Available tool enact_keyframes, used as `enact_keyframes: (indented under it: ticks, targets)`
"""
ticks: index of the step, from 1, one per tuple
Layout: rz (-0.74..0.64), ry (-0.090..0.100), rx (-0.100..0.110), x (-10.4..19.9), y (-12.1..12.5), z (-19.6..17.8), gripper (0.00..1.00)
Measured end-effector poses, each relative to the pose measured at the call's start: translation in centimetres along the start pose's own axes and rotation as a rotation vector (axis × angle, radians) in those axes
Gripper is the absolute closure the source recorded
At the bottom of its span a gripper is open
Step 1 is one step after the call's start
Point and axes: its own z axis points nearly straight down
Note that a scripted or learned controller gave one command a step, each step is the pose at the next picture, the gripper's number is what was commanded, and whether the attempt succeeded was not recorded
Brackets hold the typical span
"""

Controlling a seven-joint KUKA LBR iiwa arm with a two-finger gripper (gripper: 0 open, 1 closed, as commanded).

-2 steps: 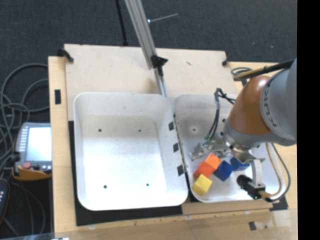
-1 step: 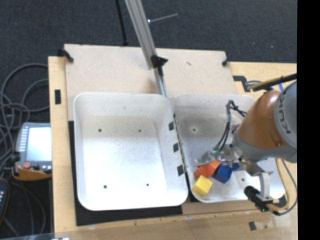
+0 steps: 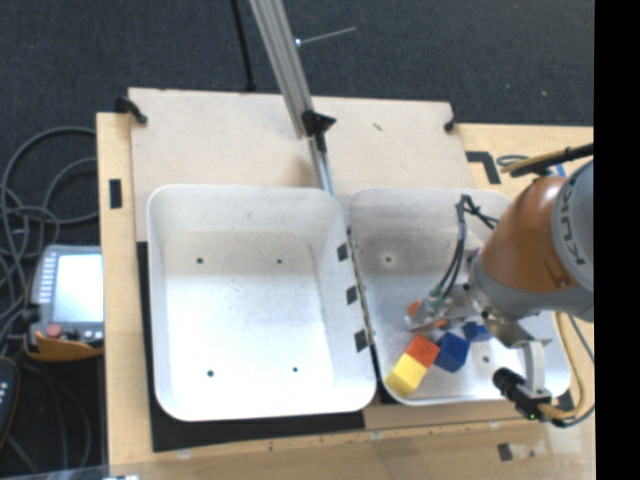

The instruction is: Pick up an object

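The right bin (image 3: 400,230) holds several small blocks near its front edge: a yellow block (image 3: 407,376), an orange block (image 3: 425,349) touching it, and a blue block (image 3: 453,354) just to the right. The arm's orange band (image 3: 530,238) and grey wrist hang over the bin's right half. My gripper (image 3: 437,313) is low in the bin, just above and behind the orange and blue blocks. The wrist hides part of it, and I see nothing clearly held.
The left bin (image 3: 250,298) lies beside the right one, sharing a middle wall. A slanted metal post (image 3: 285,58) rises from behind the bins. Cables and a handheld screen (image 3: 68,293) lie off the bench to the left.
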Motion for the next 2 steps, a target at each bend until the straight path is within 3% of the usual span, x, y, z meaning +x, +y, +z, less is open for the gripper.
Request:
enact_keyframes:
  ticks: [1, 2]
  targets:
    - [0.003, -0.001, 0.043, -1.9, -1.3, -3.3, 1.0]
    - [-0.009, 0.002, 0.037, 4.7, 8.7, -7.9, 1.0]
